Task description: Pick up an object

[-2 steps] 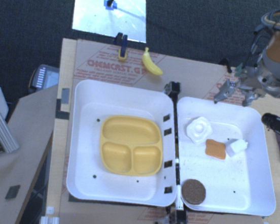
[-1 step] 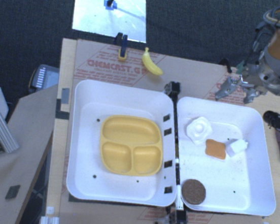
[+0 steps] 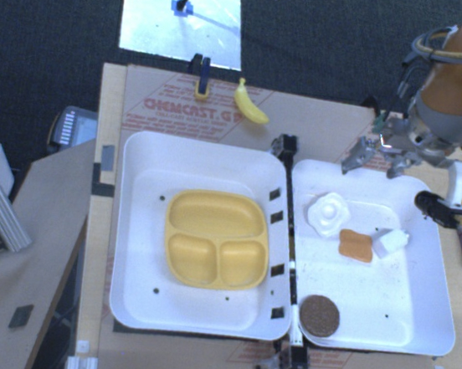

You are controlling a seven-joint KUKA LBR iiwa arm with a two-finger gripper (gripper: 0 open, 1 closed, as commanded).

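Approach step: gripper (image 3: 378,159) hovers above the back rim of the right bin (image 3: 423,331), fingers spread apart, nothing between them. Candidate objects all in that bin: white fried-egg toy (image 3: 327,213), glossy and lumpy; orange toast-like slab (image 3: 356,246), flat; small white block (image 3: 391,241), angular; brown disc (image 3: 319,315), matte, at the front corner. Next move likely needs descent over one piece, jaws straddling it. Yellow divided tray (image 3: 214,239), smooth plastic, sits in the left bin (image 3: 139,210)
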